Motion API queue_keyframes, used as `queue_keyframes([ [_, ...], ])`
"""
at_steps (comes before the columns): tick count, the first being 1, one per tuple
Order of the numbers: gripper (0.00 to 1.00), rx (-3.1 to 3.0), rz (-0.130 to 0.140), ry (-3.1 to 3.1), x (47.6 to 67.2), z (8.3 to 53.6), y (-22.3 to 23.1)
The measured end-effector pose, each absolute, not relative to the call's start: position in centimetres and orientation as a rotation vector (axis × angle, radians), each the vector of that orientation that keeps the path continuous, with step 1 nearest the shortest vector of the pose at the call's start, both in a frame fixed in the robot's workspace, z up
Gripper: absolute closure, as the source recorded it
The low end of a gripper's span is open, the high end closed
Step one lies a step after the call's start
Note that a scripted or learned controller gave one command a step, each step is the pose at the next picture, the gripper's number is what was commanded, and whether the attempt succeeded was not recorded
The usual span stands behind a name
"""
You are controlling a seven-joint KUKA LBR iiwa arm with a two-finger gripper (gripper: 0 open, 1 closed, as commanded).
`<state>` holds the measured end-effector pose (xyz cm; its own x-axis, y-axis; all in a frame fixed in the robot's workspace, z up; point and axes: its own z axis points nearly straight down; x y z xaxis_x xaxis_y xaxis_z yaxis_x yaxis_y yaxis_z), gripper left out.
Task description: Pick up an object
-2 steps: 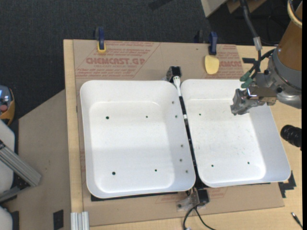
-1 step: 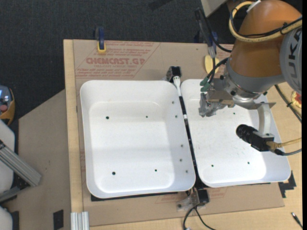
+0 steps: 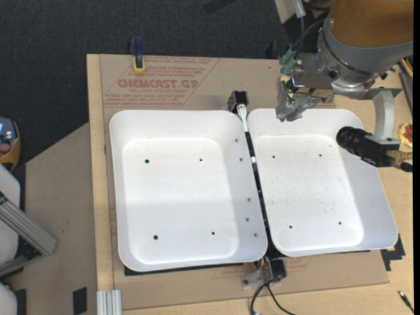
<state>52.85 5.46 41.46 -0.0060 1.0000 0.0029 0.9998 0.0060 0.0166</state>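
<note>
A small black clip [image 3: 274,268] with its cable sat at the near end of the black strip [image 3: 253,166] dividing the left bin [image 3: 125,176] from the right bin [image 3: 371,202], both white floors flecked with dark dots. The gripper [image 3: 289,112] hung over the right bin's far rim, just right of the strip's far end. How far it was open, whether it held anything, and what it was to pick up could not be told.

Arm [image 3: 367,44] enters from the upper right of the camera view. Its grey housing is bulky and close to the lens, with the orange band [image 3: 380,2] above it at the top edge. Wrist [image 3: 321,77] sits at the arm's lower left and is turned downward. End effector [image 3: 289,110] hangs below the wrist, pointing roughly straight down, low over the tabletop. Dark cables [image 3: 300,12] run down the wrist's left side to green connectors [image 3: 287,61].
</note>
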Motion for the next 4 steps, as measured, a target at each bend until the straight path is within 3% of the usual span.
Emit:
queue_keyframes([
  [1,1.0,2.224,-0.015,2.229,57.9,29.0,7.7],
  [2,1.0,2.222,0.001,2.22,57.0,31.0,7.0],
  [3,1.0,2.222,-0.009,2.23,62.1,22.4,12.1],
  [4,1.0,2.217,0.019,2.205,65.7,36.0,6.4],
])
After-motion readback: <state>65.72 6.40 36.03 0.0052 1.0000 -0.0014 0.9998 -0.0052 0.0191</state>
